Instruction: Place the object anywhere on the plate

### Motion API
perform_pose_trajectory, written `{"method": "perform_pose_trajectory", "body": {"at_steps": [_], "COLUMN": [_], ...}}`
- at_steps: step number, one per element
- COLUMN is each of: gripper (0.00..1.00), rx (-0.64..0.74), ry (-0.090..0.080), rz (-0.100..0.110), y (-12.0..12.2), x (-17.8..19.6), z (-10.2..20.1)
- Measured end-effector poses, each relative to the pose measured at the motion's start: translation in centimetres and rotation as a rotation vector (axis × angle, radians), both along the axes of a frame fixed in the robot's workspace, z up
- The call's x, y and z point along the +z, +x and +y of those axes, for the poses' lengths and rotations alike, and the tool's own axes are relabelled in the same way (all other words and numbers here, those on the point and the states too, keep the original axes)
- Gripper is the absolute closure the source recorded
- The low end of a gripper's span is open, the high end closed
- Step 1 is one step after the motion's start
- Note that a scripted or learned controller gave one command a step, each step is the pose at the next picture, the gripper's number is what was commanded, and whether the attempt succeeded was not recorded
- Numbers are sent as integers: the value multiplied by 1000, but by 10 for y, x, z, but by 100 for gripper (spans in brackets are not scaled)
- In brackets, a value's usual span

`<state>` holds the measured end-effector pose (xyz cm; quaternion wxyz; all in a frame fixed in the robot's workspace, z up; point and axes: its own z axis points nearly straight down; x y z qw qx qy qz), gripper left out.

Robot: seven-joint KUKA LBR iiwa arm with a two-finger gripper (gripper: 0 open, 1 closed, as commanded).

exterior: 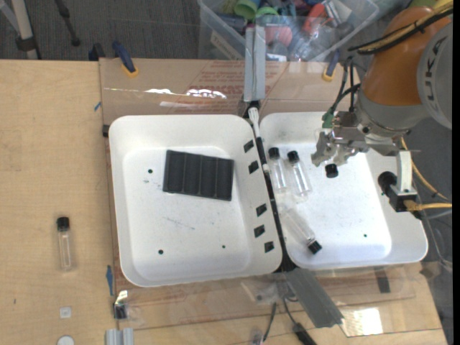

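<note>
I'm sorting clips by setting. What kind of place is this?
Probably a robotics lab bench: a grey and orange arm over two white bins, glass vials as test objects, and a tub of mixed plastic items behind.

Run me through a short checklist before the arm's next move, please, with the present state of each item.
1. Plate in place: ok, the black ridged plate lies flat in the left bin.
2. Objects available: ok, three vials lie in the right bin.
3. Gripper over the right bin: ok.
4. Vial held between the fingers: cannot tell.
5. Plate surface free: ok, nothing lies on it.
</note>
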<state>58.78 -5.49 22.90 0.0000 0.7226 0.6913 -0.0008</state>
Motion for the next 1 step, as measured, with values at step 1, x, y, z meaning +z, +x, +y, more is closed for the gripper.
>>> {"method": "perform_pose_trajectory", "body": {"at_steps": [1], "gripper": [100], "rx": [88], "ry": [2], "rz": [3], "y": [-45], "x": [-43], "z": [65]}}
